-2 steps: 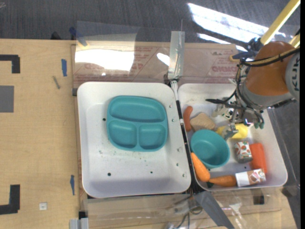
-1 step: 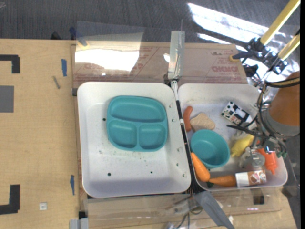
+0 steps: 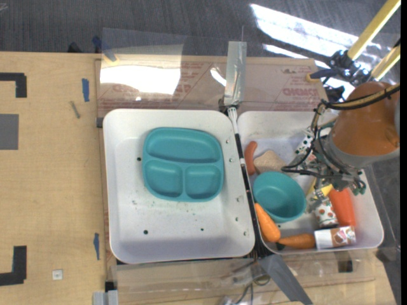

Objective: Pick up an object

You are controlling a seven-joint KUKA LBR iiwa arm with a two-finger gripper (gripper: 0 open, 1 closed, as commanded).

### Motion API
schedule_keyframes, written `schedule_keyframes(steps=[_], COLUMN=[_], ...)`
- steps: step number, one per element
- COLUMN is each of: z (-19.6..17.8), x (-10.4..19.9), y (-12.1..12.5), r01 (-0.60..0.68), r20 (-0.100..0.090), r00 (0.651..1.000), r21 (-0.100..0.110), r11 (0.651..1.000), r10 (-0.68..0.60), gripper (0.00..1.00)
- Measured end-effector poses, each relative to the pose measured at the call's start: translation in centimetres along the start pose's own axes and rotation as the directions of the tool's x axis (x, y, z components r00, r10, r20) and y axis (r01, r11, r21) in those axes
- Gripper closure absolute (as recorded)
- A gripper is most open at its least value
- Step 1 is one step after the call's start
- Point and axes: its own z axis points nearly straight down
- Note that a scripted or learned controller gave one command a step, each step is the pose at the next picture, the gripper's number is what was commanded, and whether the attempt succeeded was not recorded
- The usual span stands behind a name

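It looked like a robotics lab: a plywood worktop point(image 3: 44, 189) marked with black tape, two white bins point(image 3: 121, 234) fenced by clear plastic sheets point(image 3: 280, 84), grey carpet point(image 3: 159, 5) beyond.

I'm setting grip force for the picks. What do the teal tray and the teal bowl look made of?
Tray: looks like moulded plastic, matte, with an even teal colour and soft rounded dividers. Bowl: likely the same plastic, slightly glossier, with a thin smooth rim. Neither shows grain or metallic shine, so plastic is a fair guess.

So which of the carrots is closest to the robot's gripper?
The carrot on the right side of the right bin, just under the gripper. The other two carrots lie lower, by the teal bowl.
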Motion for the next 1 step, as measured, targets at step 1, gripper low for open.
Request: schedule_keyframes(steps=[1], z=[0.29], x=[-6.00], y=[-3.86], r01=[0.042], r20=[-0.005], r00=[0.999], r21=[-0.011], r11=[0.999], r10=[-0.042], gripper=[0.00])
